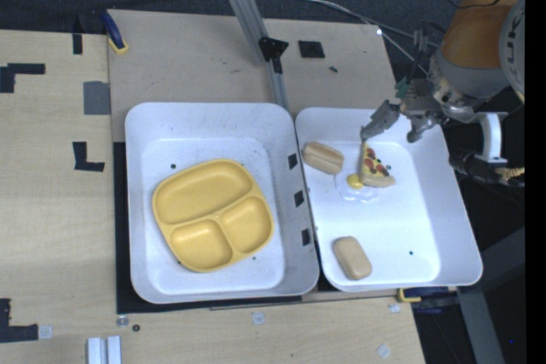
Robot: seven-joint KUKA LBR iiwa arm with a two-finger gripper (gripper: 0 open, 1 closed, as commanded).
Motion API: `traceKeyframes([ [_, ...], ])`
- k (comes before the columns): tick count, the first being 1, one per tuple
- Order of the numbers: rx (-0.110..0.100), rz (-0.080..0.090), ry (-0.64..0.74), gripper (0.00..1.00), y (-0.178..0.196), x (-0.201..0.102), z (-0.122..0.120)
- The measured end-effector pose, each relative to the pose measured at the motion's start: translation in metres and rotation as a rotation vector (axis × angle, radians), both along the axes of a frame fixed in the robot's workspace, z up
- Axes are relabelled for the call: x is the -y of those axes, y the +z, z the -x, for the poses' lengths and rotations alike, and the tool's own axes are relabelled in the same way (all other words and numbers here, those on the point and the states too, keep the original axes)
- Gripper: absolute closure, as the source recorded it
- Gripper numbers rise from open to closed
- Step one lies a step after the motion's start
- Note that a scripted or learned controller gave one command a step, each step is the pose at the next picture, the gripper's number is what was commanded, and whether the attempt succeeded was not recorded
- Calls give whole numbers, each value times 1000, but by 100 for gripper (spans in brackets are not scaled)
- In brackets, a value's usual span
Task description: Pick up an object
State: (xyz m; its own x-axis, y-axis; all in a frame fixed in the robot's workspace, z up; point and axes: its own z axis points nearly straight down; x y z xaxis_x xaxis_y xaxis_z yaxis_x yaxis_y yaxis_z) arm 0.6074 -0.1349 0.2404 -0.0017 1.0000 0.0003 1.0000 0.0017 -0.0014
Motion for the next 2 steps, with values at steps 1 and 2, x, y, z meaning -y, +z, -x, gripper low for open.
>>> traceKeyframes([
  [1,-2,1,-1,0,-61,5,-1],
  [2,-3,1,0,0,-121,4,-9],
])
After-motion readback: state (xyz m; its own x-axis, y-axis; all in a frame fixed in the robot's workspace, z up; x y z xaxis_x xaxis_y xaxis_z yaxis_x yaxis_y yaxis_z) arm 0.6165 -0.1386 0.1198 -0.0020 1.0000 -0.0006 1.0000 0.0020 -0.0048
